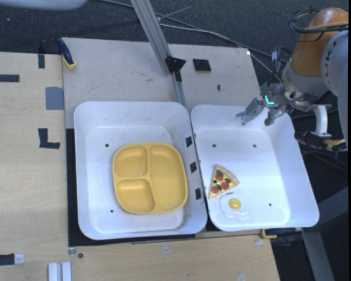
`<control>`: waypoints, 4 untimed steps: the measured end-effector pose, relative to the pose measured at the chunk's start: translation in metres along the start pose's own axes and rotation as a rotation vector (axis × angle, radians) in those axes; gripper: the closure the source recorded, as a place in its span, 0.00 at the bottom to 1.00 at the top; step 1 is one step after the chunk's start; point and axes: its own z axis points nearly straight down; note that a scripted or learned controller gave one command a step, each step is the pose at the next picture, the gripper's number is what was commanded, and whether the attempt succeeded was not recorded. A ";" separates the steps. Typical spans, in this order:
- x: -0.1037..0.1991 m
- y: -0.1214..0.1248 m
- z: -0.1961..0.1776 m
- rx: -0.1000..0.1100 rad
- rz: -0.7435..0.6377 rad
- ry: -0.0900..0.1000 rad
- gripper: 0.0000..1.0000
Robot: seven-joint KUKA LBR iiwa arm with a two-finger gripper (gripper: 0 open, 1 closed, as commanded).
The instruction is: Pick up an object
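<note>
Pizza slice [222,181] behind fried egg [234,207]

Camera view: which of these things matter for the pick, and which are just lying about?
For the job:
gripper, fingers apart
pizza slice
fried egg
right bin

Lying about:
yellow divided plate
left bin

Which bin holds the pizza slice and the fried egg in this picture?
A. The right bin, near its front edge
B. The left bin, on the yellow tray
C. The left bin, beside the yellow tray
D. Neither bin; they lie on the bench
A: the pizza slice and the fried egg lie on the floor of the right bin, near its front edge, while the yellow tray sits in the left bin.
</note>
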 end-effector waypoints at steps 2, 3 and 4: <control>-0.003 0.001 0.061 0.000 -0.001 -0.001 0.00; -0.003 0.001 0.105 -0.005 -0.002 -0.003 0.00; -0.003 0.003 0.091 -0.010 -0.003 -0.006 1.00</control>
